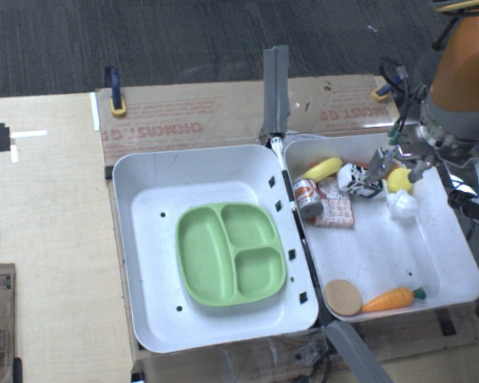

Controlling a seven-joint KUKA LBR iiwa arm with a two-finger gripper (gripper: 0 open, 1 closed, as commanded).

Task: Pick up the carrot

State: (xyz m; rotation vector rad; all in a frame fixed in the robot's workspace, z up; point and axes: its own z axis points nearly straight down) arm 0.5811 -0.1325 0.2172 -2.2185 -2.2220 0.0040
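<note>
The carrot (388,300) lies at the near edge of the right bin (444,248), just beside a tan disc (343,297). The gripper (370,179) hangs over the bin's far end (among the clutter there), well apart from it; whether its claw is spread I cannot tell.

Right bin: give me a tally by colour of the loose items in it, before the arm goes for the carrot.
Orange: 1, the tapered orange carrot
Yellow: 2, the long yellow banana and the round yellow lemon
Tan: 1, the flat tan disc
Red and white: 2, the small can and the patterned packet
White: 1, the crumpled white lump
Total: 7
</note>
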